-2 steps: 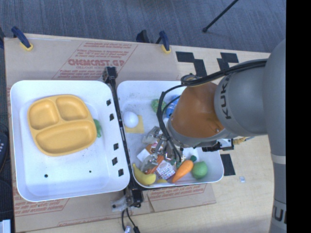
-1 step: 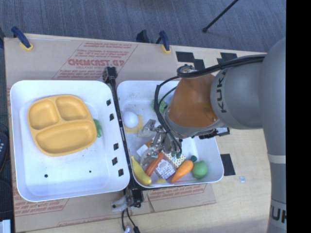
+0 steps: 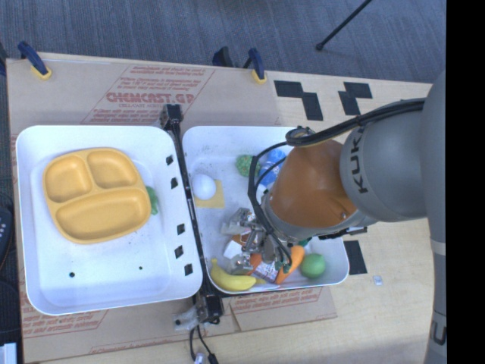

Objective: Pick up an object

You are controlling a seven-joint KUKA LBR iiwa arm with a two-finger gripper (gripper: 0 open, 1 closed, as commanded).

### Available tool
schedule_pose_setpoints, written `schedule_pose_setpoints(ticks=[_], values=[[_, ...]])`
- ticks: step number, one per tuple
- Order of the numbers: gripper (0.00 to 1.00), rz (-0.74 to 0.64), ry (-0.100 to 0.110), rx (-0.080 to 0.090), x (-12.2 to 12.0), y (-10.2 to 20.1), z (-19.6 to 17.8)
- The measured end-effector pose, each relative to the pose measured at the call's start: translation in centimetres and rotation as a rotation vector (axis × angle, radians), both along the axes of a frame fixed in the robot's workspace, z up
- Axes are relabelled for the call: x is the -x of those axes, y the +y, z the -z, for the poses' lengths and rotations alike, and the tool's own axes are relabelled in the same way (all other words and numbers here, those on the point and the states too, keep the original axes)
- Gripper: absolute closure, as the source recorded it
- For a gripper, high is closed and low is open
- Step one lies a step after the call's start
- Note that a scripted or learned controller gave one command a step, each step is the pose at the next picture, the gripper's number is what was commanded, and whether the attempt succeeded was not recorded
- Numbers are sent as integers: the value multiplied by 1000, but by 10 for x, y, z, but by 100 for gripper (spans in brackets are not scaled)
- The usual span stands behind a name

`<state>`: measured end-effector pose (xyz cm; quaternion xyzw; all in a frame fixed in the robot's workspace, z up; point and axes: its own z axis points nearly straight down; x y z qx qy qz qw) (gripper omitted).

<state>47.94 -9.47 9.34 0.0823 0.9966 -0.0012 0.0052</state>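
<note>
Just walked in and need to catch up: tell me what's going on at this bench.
The arm has reached down into the right bin, its gripper low among the toys at the near end, by the banana and lime. Nothing is visibly held. A white ball lies farther back. The left bin holds a yellow tray.

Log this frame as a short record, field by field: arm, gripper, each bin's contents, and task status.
arm: reaches in from the right, over the right bin
gripper: low in the right bin among the clutter; finger state unclear
left bin: yellow tray, three compartments, with a green item at its right edge
right bin: white ball, banana, green ball, carrot
status: no grasp visible yet
</note>
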Motion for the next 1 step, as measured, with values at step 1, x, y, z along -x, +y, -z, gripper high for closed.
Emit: schedule_pose_setpoints(ticks=[1], values=[[100,-2,5,-2,0,1,-9]])
